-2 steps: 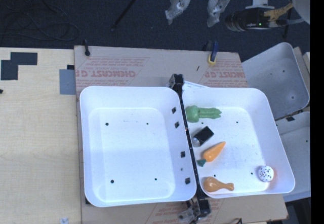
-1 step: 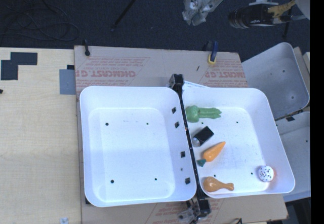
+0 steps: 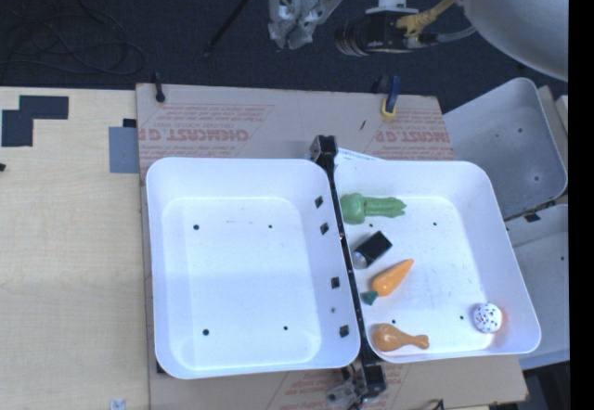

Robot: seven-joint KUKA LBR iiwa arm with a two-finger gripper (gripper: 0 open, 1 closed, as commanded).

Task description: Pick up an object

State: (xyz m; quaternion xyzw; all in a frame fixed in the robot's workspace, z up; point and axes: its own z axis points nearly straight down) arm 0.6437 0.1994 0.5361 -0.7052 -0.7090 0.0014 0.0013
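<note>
Cardboard-topped bench (image 3: 232, 125) carries both bins. Nearest me, right bin (image 3: 464, 178): tan gourd-shaped toy (image 3: 397, 337) at near-left corner, speckled white ball (image 3: 486, 316) at near-right corner. Along its left wall, going back: orange carrot (image 3: 391, 277), black block (image 3: 373, 246), green toy (image 3: 370, 208). Gripper (image 3: 295, 20) hangs beyond the bench, grasping nothing I can see.

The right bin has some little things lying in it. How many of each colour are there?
Green: 1, the green toy
Black: 1, the black block
Orange: 2, the carrot and the orange toy
White: 1, the spotted ball
Total: 5, all in the right bin
</note>
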